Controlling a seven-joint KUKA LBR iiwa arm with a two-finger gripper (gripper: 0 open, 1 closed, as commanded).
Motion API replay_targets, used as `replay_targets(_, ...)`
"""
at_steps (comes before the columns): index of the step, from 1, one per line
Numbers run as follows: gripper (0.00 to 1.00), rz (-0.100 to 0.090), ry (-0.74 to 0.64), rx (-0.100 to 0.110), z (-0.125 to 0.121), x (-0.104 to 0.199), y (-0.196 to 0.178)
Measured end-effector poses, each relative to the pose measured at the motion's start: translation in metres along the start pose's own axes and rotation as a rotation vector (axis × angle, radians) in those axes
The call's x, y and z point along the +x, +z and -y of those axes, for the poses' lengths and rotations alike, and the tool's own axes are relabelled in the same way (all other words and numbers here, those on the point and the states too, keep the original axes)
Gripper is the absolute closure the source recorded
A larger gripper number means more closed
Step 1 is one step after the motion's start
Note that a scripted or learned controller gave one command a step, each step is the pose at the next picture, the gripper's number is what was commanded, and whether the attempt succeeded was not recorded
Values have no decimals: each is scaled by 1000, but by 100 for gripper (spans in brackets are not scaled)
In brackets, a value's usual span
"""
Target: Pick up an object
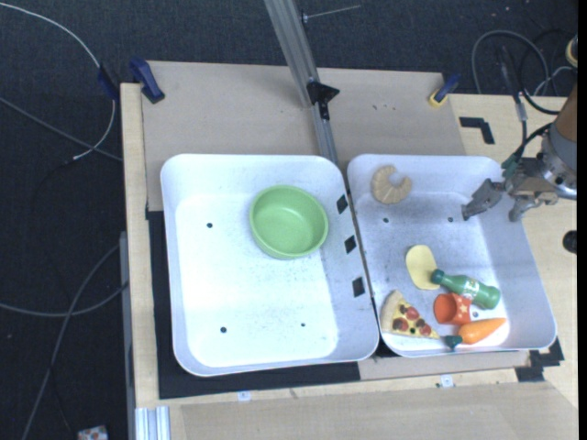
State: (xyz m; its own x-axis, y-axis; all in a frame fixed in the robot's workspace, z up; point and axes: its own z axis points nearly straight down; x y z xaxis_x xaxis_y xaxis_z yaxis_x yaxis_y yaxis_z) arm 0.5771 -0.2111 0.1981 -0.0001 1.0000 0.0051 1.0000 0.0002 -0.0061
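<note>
My gripper [491, 213] hangs over the right bin's [523, 255] upper right part, open, with nothing between its fingers. Below it, in the bin's near corner, lie a green bottle [468, 288], a red toy [448, 308], an orange carrot [480, 331], a pizza slice [407, 317] and a yellow piece [421, 266]. A tan croissant [392, 183] rests near the bin's far left corner. All of these lie apart from the gripper.
A green bowl [289, 220] sits in the left bin [211, 291], toward its far right. A metal pole [295, 39] slants down to the gap between the bins. Blue and yellow clamps hold the bench's far edge.
</note>
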Motion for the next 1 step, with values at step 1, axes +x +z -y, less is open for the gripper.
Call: replay_targets(1, 0, -2, -2, 6, -7, 0, 45)
